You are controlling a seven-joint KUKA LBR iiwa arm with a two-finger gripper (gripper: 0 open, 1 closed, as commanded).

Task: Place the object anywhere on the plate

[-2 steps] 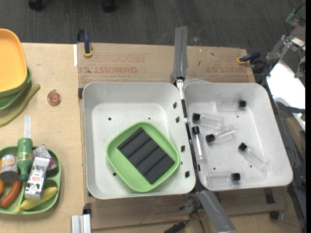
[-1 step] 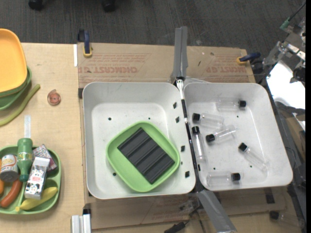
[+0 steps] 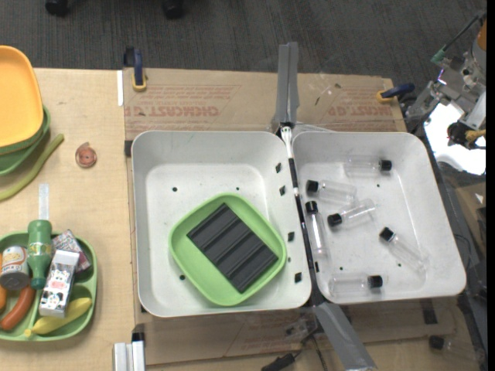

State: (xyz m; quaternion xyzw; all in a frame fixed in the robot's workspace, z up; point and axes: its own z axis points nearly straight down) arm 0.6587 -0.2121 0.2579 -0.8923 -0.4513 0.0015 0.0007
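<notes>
Two white bins sit side by side on cardboard: left bin (image 3: pixel 151 157) and right bin (image 3: pixel 418 157). Nearest, outside the bins at left, is a green divided tray (image 3: pixel 85 315) loaded with toy food and a green bottle (image 3: pixel 39 247).

Green plate (image 3: pixel 226 250) lies flat in the near half of the left bin, rotated at an angle, with a dark ridged insert (image 3: pixel 232 246) in its middle. Nothing else on the plate.

Six clear vials with black caps are scattered in the right bin, all lying on their sides and well apart from the plate:
- vial one (image 3: pixel 354 285) against the near wall
- vial two (image 3: pixel 402 247) near-right, tilted
- vial three (image 3: pixel 352 213) in the centre
- vial four (image 3: pixel 315 230) along the divider wall
- vial five (image 3: pixel 326 188) just behind the centre
- vial six (image 3: pixel 365 165) farthest back

Farther left on the table are a small pink round item (image 3: pixel 86 155) and stacked yellow and green dishes (image 3: pixel 17 103) at the edge. Blue clamps (image 3: pixel 133 66) hold the cardboard at the far edge.

Gripper (image 3: pixel 464 91) is at the far right edge, outside the right bin and well away from the vials. It is cluttered and partly cut off, so I cannot tell whether it is open or closed. Nothing is visibly held.
</notes>
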